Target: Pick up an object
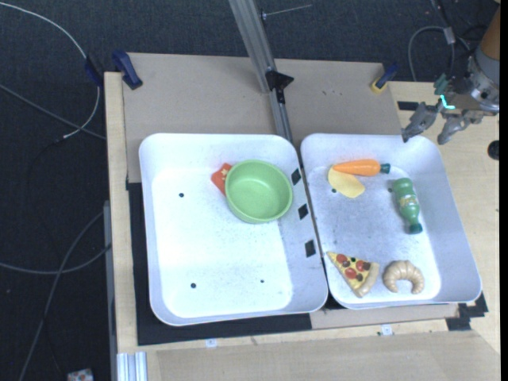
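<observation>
Gripper [429,127] spread apart, grasping nothing, above far right corner of right bin [452,213]. In that bin: carrot [359,167] at far side, long axis left-right, green tip pointing right; yellow chip [347,183] touching it on near side; green bottle [406,203] at right, long axis far-near, cap pointing near; pizza slice [352,270] and croissant [403,276] at near edge. Left bin [182,252]: green bowl [257,190] upright, over red piece [221,176].
</observation>
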